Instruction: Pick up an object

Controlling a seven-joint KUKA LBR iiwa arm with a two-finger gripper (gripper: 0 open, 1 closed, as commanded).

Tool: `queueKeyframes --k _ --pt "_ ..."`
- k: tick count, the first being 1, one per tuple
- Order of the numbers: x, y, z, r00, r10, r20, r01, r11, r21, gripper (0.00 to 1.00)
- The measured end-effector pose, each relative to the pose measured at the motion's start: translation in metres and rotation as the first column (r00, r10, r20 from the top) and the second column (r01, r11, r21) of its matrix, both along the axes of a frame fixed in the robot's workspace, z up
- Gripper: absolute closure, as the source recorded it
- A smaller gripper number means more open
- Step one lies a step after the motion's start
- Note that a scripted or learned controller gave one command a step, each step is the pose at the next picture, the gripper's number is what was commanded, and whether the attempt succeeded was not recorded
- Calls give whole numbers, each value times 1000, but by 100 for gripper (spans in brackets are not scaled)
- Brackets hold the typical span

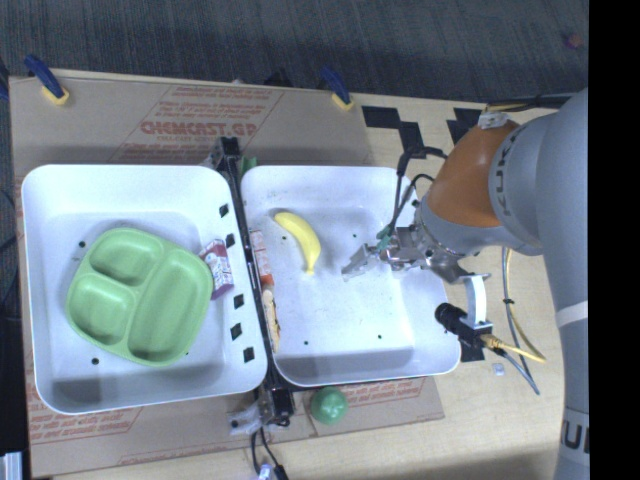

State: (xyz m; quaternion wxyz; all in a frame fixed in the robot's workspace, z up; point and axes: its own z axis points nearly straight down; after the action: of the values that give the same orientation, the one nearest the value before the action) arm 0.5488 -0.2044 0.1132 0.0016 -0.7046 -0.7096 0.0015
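One banana (299, 238) lies at nine o'clock of the gripper (358, 262), fingers spread, nothing held.
Likely light, smooth and curved; grip across its middle.

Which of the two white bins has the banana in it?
The right bin, the one the gripper reaches into, holds the banana. The left bin holds a green divided plate instead.

Open white floor all around the banana (301, 237) in the right bin (340, 368), nothing crowding it. In the left bin (60, 193), the green divided plate (140, 294) takes most of the floor, with a snack packet (219, 266) wedged against the divider (250, 268).
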Motion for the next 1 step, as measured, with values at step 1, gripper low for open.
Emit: queueKeyframes --k 1 --pt "-41 -7 -5 1000 0 0 0 1000 0 0"
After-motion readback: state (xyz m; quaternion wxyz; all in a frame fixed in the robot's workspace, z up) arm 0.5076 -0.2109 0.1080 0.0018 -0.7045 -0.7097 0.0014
